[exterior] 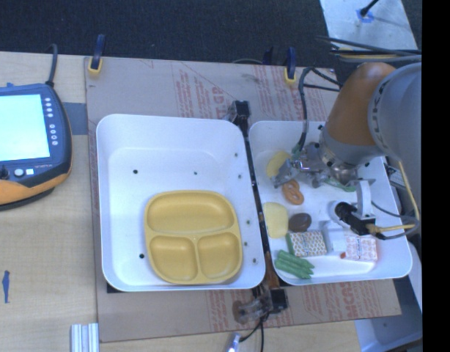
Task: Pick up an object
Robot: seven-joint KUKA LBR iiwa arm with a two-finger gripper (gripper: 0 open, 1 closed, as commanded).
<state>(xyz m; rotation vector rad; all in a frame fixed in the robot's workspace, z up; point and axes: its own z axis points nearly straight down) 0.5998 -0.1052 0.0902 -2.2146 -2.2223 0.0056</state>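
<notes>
The jaws (292, 169), their spacing impossible to tell, hovered just above a small, probably light, rigid orange toy (292, 193).

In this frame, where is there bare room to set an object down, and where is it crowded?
Free: the left bin's white floor behind and left of the yellow divided tray, and the tray's three compartments. Crowded: the right bin, where the gripper hangs over a packed cluster including the green piece and patterned packet.

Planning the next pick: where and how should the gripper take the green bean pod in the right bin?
Probably across the green bean pod's narrow middle, coming straight down from above: it lies flat and elongated near the right bin's front-left corner, with the patterned packet close behind.
</notes>
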